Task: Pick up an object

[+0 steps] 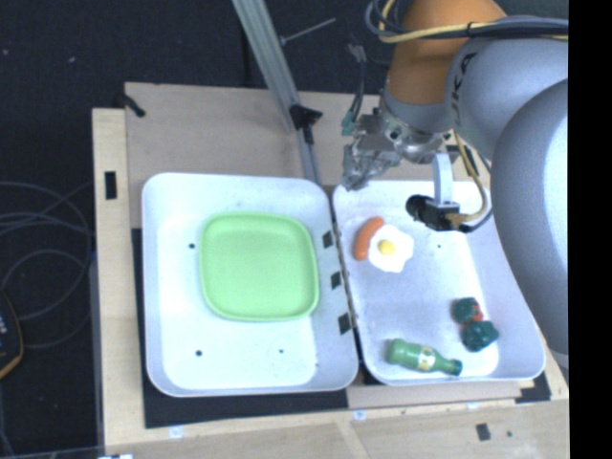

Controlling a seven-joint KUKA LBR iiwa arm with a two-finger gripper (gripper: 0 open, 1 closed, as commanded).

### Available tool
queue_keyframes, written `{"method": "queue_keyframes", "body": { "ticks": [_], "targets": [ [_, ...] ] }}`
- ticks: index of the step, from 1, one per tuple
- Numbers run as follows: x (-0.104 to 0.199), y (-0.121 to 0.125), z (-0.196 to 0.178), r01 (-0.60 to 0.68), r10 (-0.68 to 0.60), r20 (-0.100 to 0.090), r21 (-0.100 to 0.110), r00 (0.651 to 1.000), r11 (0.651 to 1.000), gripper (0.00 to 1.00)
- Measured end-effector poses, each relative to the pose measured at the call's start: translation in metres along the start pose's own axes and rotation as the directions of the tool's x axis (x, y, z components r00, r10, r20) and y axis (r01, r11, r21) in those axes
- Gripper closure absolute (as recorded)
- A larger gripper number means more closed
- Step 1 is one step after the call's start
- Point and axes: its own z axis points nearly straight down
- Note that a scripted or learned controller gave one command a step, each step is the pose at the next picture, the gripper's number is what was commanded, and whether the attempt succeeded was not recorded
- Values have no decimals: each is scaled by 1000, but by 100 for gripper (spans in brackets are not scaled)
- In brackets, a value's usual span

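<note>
I see my grey arm [516,142] reaching in from the right, its orange band [435,46] above the wrist; my gripper [359,175] points down over the far left corner of the right bin [507,285]

Right bin [497,256]: open floor mid-centre. Blockers: fried egg [391,249] and sausage [363,239] top-left, green bottle [422,357] along front, teal toy (maybe two pieces) [473,323] right.

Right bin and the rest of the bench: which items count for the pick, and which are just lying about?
Candidates to pick, all in the right bin:
toy fried egg
orange sausage
green bottle
small green-and-red toy

Lying about:
green plate in the left bin
</note>
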Motion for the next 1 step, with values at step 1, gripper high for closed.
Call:
{"method": "queue_keyframes", "body": {
  "ticks": [1],
  "targets": [
    [53, -8, 0, -1, 1, 0, 1, 1000, 1000, 100]
  ]
}}
